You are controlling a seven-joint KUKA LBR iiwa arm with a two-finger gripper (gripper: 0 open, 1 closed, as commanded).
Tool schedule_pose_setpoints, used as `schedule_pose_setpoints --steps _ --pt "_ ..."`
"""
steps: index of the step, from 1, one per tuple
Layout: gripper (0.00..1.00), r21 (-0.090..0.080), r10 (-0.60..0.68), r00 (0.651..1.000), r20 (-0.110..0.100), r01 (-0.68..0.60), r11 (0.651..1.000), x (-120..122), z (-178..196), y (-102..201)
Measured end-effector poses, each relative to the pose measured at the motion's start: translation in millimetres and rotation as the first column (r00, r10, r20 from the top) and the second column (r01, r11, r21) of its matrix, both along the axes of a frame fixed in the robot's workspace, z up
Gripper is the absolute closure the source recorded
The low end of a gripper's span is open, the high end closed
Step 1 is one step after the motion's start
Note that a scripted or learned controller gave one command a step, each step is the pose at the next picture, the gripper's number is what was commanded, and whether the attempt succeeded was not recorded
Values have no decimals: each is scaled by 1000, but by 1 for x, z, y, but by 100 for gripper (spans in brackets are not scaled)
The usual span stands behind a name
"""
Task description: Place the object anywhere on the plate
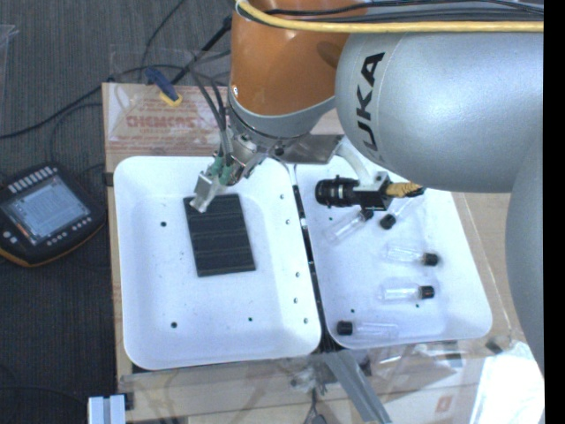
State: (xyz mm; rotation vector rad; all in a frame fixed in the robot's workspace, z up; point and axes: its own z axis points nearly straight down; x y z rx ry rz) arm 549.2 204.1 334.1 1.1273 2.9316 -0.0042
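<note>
Arm: grey KUKA arm point(441, 87) with an orange band point(282, 42); comes in from the right and reaches over the far end of the left bin.
Gripper: two-finger gripper point(206, 193), tilted, with its tip at the far left corner of the plate. Touching or just above, cannot tell.
Gripper state: cannot tell how far open it is. There is a pale blur at the tip, too small to say whether anything is held.
Plate: black ribbed rectangular plate point(222, 235), flat in the far half of the left bin, slightly skewed.
Left bin: shallow white plastic bin point(146, 281); holds the plate, with a few dark specks on its floor.
Right bin: shallow white plastic bin point(463, 281), set against the left bin along the middle seam.
Task objects: small clear plastic vials with black caps, lying on their sides in the right bin, well apart from the plate.
Vial A point(346, 229): far left part of the right bin, near the seam. A small black cap point(387, 222) lies near it; cannot tell if it belongs to it.
Vial B point(408, 255): mid right, cap end pointing right.
Vial C point(404, 291): just in front of Vial B, cap end pointing right.
Vial D point(366, 329): by the front wall, cap end pointing left.
Surroundings: black handheld pendant with a grey screen point(44, 212) on the dark floor left of the bench. A printed cardboard sheet point(159, 124) lies behind the left bin.
</note>
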Motion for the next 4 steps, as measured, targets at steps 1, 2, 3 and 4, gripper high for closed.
schedule_pose_setpoints --steps 1,2,3,4 --pt "100 0 122 993 -1 -122 993 -51 8 23" --pt "100 2 332 943 -3 -332 943 -65 -67 29" --pt "100 0 -56 998 -1 56 998 -7 36 28" --pt "100 1 149 989 0 -149 989 -40 48 25"
